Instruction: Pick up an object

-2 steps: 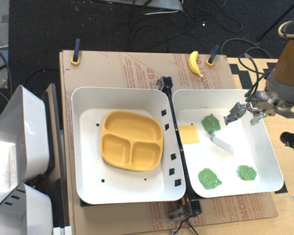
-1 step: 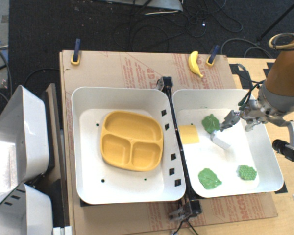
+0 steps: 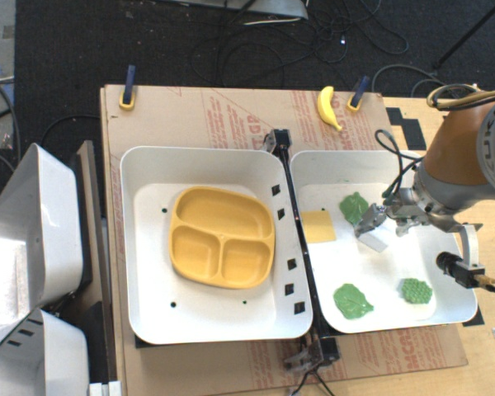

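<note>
Camera view looks down on a cardboard-covered bench (image 3: 231, 106) bearing two shallow white bins side by side. Filling most of the left bin (image 3: 140, 221) is a yellow compartment tray (image 3: 223, 236), lying flat with three sections, one long at the top and two smaller below. The right bin (image 3: 454, 304) holds several small things. The grey arm (image 3: 466, 151), with its orange band, reaches in from the right and bends down over the upper middle of that bin. Its gripper (image 3: 377, 221) hangs low by a small grey-white block (image 3: 374, 239), which sits just under the fingertips; whether the fingers are spread or closed cannot be told from this angle, nor whether they touch the block. Just left of the gripper lies a green leafy piece (image 3: 353, 206). A flat pale yellow square (image 3: 318, 227) rests near the bin's left wall. Toward the front edge sit a second green leafy piece (image 3: 351, 301) and, to its right, a smaller knobbly green piece (image 3: 416, 290). Outside the bins, a yellow banana (image 3: 329, 108) lies on the cardboard near the back edge, beside a blue clamp (image 3: 359, 91); another blue clamp (image 3: 129, 85) grips the far left corner.
</note>
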You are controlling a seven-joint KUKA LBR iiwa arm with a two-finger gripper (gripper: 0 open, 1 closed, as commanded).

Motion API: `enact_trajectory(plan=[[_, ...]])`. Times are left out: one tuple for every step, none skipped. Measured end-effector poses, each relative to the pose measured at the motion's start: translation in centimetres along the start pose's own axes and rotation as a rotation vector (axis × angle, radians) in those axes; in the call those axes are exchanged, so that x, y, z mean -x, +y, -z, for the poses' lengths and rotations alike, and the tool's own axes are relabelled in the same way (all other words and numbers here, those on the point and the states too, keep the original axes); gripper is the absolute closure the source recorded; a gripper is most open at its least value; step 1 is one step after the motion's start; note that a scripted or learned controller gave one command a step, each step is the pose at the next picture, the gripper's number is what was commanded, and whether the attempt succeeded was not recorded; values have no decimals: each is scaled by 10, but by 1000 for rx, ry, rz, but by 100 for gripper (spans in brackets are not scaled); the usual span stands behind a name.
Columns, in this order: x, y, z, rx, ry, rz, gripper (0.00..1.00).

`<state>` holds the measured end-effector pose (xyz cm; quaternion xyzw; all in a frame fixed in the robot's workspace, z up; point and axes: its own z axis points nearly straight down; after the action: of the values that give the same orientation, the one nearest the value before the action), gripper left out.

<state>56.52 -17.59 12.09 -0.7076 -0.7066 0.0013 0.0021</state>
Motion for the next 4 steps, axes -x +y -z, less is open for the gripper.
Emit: enact_trajectory(plan=[[0,2,15,8,-2,0,100],[-1,7,58,9,-3,4,100],[8,12,108,10,-4,4,100],[8,13,158,11,-4,5,100]])
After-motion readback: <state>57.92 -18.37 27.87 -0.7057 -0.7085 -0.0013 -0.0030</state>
